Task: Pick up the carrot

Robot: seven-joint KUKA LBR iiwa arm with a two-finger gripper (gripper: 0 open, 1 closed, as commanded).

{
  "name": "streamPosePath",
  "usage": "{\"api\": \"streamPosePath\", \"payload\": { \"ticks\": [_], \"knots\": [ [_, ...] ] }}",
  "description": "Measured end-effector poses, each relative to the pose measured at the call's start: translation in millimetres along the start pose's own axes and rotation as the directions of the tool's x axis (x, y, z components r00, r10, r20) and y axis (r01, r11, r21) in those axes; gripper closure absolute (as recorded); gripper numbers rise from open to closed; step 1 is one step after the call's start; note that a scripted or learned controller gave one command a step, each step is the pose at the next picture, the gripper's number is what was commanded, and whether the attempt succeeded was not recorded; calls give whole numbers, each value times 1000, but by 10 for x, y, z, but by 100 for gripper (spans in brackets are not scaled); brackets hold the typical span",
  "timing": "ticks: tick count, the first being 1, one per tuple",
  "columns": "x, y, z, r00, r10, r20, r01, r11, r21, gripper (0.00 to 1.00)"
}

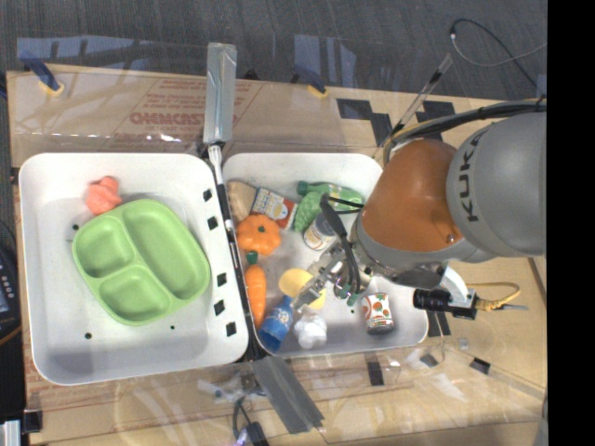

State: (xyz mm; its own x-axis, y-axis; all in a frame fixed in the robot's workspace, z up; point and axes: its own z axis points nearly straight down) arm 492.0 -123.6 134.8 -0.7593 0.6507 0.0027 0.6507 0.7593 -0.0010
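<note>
Lying lengthwise against the left wall of the right bin (395, 337), the carrot (255, 289) was found just below a small orange pumpkin (257, 235) and just above a blue bottle (276, 324), its tip pointed toward the near edge. That placement was judged awkward for a pinch, since the divider between the bins (226, 249) left little room on one side of it.

The claw (337, 277) was held low over the middle of the same bin, near a yellow lemon-like toy (299, 282) and a little to the right of the carrot, not touching it. How far the claw stood open could not be told, because its tips were lost among clutter and cabling, and nothing could be made out as gripped. The arm's orange band (414, 203) hung over the right part of the bin, hiding part of its contents.

Other toys were crowded round: a green item (321, 196), a printed carton (271, 205), a small can (378, 312) and a white lump (312, 333). In the left bin (56, 342) a green divided plate (139, 260) and a pink toy (103, 194) were seen, well apart from the task.

The carrot itself appeared as a short, tapered, bright orange piece, smooth and likely rigid plastic, narrower at the lower end.
</note>
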Motion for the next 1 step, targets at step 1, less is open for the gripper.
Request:
{"api": "streamPosePath", "payload": {
  "ticks": [1],
  "knots": [
    [-476,-265,-646,985,-171,4,171,985,0,100]
  ]
}}
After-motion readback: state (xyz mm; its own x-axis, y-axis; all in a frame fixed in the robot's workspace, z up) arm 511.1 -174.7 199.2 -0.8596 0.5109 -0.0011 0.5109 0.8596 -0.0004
